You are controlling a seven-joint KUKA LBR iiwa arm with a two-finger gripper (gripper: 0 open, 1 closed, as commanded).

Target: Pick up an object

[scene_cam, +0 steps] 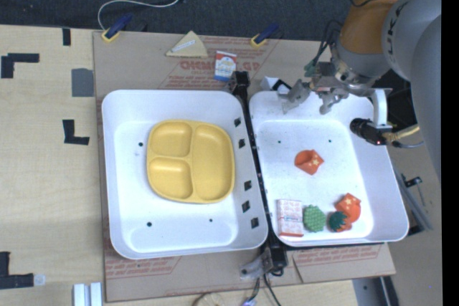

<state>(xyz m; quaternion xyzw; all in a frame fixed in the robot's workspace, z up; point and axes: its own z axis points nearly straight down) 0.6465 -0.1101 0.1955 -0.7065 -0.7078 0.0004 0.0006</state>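
In the right bin point(373, 154) lie an orange-red block point(309, 161) near the middle, a white and red packet point(289, 216) at the front left, a green bumpy piece point(313, 218) beside it, and a red and green toy point(345, 212) at the front right. My gripper point(312, 98) hangs over the bin's far edge, well behind the orange-red block. Its two grey fingers point(292, 97) stand apart with nothing between them.
The left bin point(122, 125) holds a yellow divided plate point(191, 160). Behind the bins on the cardboard lie a small red, white and blue box point(225, 66) and a tan wedge point(188, 46). The grey arm with its orange band point(369, 18) fills the upper right.
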